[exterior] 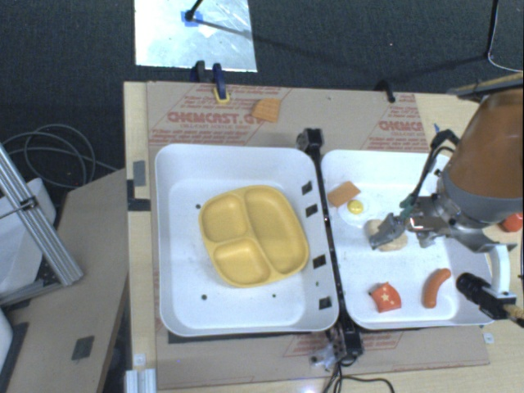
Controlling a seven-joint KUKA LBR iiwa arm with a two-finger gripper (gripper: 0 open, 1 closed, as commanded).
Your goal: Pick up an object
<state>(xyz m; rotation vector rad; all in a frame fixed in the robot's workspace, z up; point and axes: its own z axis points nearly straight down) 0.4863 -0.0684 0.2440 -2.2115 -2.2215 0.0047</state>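
The right bin holds several toy foods. An orange wedge and a fried egg lie at its upper left. A beige round piece sits near the middle. A red piece and an orange sausage lie near the front edge. My gripper reaches in from the right and sits low over the left side of the beige piece, partly covering it. Whether it touches or holds the piece is unclear.
The left bin carries a yellow divided plate. A black divider runs between the bins. An orange cracker-like piece lies on the cardboard behind the bins. The arm's orange band looms over the right bin's right side.
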